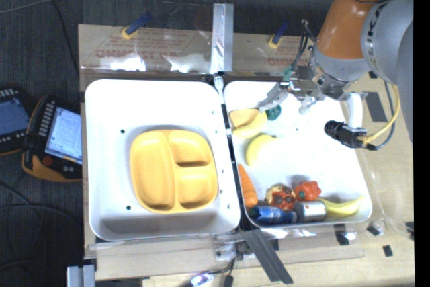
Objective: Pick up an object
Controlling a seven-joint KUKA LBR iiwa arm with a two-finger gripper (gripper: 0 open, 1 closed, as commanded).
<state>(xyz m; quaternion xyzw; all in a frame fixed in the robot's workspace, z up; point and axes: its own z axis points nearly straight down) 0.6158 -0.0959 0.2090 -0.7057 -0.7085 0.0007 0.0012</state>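
Observation:
My gripper (289, 106) hangs over the upper part of the right bin (349, 165), open, with nothing between its fingers. Its left finger, tipped in teal (273, 112), is just beside a yellow wedge-shaped piece (244, 119) at the bin's upper left. Below that lies a pale yellow curved piece (259, 146). Along the bin's near edge lie an orange carrot (247, 189), a blue can (269, 214), a brown and orange toy (281, 195), a red pepper (307, 190), a silver can (311, 212) and a banana (343, 205).
The left bin (107, 117) holds a yellow divided plate (175, 168). A metal rail (222, 37) stands behind the wall between the bins. A black cable plug (339, 132) hangs from the arm over the right bin. A handheld device (54, 139) lies off the bench at left.

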